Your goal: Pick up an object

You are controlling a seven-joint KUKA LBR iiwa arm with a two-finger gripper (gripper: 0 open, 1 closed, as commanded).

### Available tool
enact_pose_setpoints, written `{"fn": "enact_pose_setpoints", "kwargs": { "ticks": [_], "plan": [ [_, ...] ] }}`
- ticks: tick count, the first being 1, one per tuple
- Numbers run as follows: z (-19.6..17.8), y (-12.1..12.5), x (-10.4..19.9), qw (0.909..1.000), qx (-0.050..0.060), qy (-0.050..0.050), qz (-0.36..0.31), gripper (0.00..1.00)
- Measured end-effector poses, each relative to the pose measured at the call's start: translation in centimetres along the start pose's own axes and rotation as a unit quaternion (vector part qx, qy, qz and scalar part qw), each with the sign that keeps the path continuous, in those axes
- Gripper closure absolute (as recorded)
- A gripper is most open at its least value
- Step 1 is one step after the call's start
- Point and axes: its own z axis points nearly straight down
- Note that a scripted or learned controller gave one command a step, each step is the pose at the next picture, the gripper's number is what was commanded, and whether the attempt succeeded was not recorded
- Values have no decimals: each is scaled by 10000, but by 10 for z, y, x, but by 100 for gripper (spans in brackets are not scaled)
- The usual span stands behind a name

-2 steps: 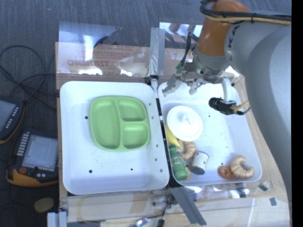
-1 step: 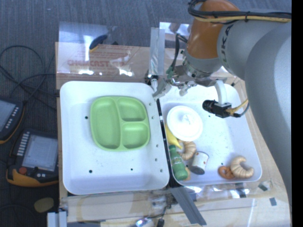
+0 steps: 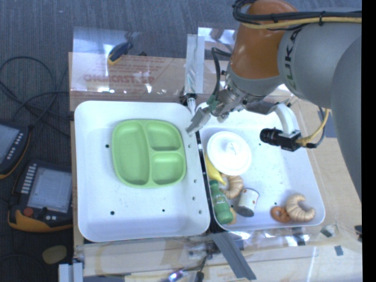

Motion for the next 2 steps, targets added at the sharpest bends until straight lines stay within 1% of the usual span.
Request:
{"fn": "enact_pose_setpoints", "kwargs": {
  "ticks": [1, 2],
  "plan": [
    [58, -86, -19, 9997, 4, 11, -227, 0],
    [57, -130, -56, 9980, -8, 5, -629, 0]
  ]
}}
